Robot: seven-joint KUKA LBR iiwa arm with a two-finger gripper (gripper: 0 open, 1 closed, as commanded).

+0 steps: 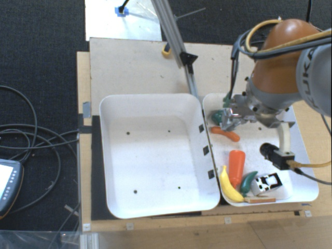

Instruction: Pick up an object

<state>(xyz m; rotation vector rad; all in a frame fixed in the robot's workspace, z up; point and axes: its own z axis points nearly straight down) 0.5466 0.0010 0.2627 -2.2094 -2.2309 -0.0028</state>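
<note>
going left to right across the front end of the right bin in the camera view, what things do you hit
yellow banana → orange cylinder → green pepper → black and white block
</note>
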